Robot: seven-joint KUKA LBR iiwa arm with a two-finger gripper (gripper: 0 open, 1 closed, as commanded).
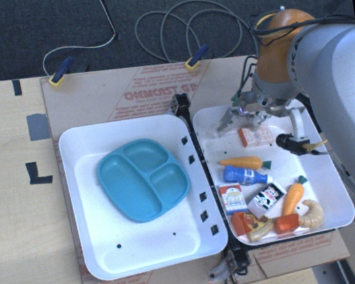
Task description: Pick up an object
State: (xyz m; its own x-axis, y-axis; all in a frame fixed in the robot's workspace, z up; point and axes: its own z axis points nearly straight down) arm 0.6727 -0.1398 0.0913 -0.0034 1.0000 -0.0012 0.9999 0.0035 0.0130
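Orange carrot point(293, 198) lies nearest us in the right bin point(330, 177), with a blue bottle point(243, 175) beyond. Farther back we see the gripper point(248, 113) low over that bin; its grip we cannot tell.

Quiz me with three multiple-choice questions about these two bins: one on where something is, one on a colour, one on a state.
1. The divided plastic plate lies in:
A. the left white bin
B. the right white bin
C. the bare bench

2. The plate's colour:
A. red
B. light blue
C. green

3. The blue bottle is:
A. standing
B. lying on its side
C. on the plate

Answers: 1 A, it rests inside that bin's walls. 2 B, light blue all over. 3 B, it lies flat among the toys.
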